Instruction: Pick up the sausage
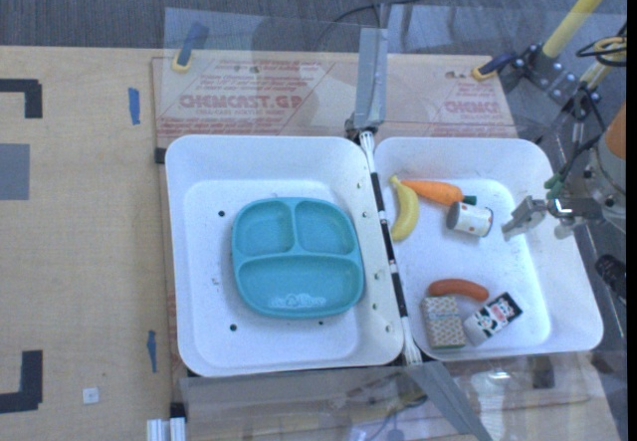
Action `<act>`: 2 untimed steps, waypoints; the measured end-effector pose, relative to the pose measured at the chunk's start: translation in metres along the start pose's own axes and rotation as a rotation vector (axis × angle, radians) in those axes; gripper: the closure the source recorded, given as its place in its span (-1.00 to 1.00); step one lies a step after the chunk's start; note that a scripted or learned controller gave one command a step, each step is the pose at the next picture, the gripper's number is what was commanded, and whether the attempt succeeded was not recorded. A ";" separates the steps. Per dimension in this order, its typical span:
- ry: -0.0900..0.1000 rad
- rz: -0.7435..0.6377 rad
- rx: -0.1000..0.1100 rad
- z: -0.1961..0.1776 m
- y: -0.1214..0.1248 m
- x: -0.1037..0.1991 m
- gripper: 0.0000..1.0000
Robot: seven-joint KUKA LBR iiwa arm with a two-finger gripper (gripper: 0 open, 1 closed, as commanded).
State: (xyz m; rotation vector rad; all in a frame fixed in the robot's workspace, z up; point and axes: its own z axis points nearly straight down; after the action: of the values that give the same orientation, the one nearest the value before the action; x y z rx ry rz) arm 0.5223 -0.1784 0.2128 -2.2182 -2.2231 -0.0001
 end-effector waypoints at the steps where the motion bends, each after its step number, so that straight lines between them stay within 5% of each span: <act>1: -0.003 -0.078 -0.012 0.124 0.003 0.036 -1.00; 2: -0.002 -0.163 -0.003 0.060 0.019 0.053 -1.00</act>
State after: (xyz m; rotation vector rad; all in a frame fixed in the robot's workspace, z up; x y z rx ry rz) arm 0.5414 -0.1249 0.1530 -2.0318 -2.3985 -0.0014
